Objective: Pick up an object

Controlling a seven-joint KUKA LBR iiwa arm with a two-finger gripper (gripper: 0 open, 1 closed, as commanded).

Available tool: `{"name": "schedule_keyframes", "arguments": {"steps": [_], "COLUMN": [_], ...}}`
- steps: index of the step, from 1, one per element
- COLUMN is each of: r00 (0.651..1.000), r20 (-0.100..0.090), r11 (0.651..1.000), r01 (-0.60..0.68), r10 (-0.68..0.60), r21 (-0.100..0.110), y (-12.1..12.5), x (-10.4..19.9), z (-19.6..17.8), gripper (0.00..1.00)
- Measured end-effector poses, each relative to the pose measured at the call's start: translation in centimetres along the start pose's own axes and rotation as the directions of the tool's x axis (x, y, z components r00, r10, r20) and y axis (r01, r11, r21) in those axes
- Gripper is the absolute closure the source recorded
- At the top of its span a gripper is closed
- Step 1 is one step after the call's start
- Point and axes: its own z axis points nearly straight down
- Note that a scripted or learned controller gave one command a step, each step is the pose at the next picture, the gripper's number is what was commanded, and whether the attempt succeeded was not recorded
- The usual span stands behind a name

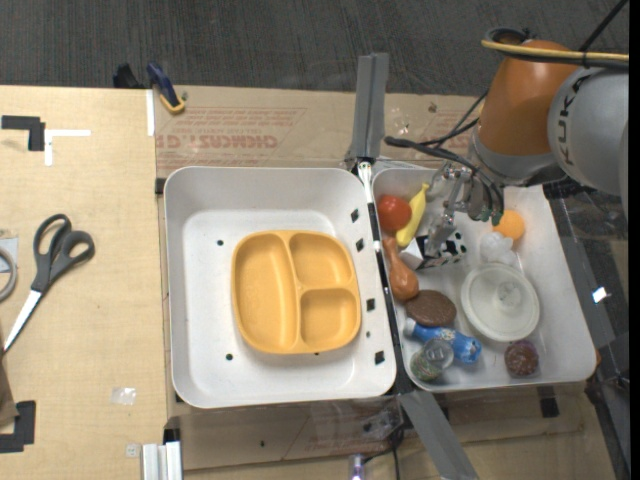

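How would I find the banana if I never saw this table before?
Look at the right white bin, the one crowded with small things. Go to its far left corner, next to the strip that divides the two bins. The banana lies there beside a red tomato; it is the only long, curved, bright yellow thing in that bin.

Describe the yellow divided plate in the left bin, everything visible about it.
The yellow divided plate is a rounded-square tray of what looks like matte plastic, orange-yellow all over. Raised ridges split it into three compartments: one long section on its left and two smaller ones stacked on the right. All three hold nothing. It lies flat and right side up, slightly rotated, near the middle of the left bin, resting on the bin's floor and clear of its walls.
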Motion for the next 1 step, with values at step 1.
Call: {"name": "schedule_keyframes", "arguments": {"steps": [1], "r00": [0.999], "r20": [0.001], "r11": [0.999], "r01": [0.054], "r10": [-0.054], "r21": [-0.001], "y": [-8.4], "x": [0.47], "z": [-0.02], "gripper": [0.0]}}
